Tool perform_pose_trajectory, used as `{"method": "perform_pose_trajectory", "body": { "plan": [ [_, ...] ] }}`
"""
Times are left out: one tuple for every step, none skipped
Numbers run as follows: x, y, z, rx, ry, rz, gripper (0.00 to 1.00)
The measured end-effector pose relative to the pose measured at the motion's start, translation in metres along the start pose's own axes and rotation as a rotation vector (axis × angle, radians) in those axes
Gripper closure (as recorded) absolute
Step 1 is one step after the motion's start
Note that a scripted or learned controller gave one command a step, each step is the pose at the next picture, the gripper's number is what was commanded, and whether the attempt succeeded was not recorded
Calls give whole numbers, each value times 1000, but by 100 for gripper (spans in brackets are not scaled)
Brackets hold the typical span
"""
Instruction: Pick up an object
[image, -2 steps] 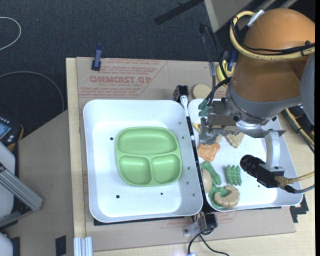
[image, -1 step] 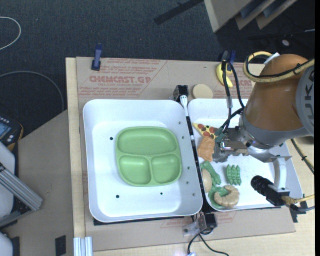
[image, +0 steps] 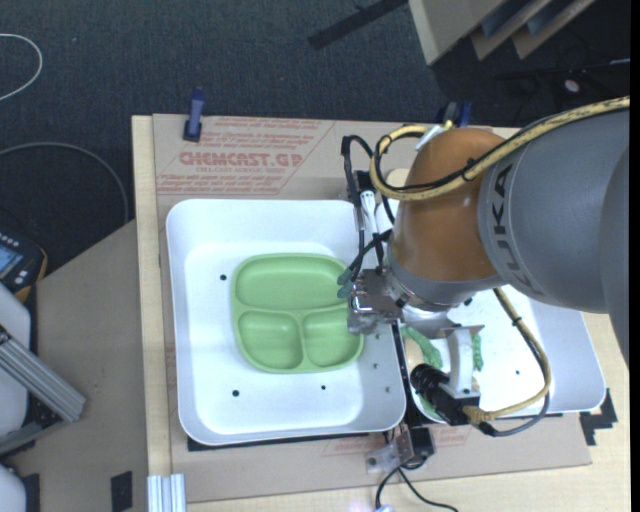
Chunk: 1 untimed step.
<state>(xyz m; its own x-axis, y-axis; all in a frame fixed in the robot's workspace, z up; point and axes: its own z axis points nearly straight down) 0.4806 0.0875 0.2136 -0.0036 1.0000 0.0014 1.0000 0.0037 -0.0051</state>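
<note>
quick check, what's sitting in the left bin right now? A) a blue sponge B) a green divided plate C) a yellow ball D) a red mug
B: a green divided plate with three compartments lies flat in the left bin, with the gripper at the plate's right edge.

Even bright light, soft shadows, mild blur
</note>
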Motion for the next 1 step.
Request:
{"method": "perform_pose_trajectory", "body": {
  "plan": [
    [-20,-1,-170,-20,1,2,100]
  ]
}}
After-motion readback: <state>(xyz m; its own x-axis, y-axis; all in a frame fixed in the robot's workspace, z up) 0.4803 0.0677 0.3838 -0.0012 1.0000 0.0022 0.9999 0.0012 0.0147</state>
